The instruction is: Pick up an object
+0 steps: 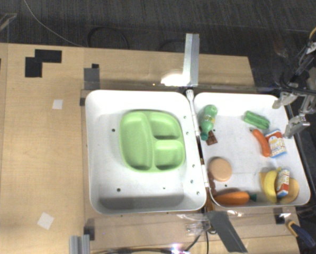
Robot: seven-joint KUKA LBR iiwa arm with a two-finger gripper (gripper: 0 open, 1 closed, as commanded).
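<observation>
From my remote station, I see the gripper [295,111] poised at the right rim of the right bin [237,102], its two metal fingers [294,128] spread apart with nothing between them; the arm behind it is cut off at the frame's right edge, only dark cabling and metal of the wrist showing. Inside the right bin, a small red-and-white carton [276,143] lies just beside the fingers, touching an orange carrot-shaped toy [261,142]; its printing is too small for me to read. A green pepper-like piece [256,120] sits toward the bin's far side, a green bottle [207,118] with a dark label lies against the bin's left wall, a tan round bun [220,169] rests near the middle, a second carrot [233,198] lies along the near wall, and a banana [269,184] with a small can [283,179] fills the near-right corner. Left of this bin, the left bin [102,142] holds a green divided plate [150,140].
</observation>
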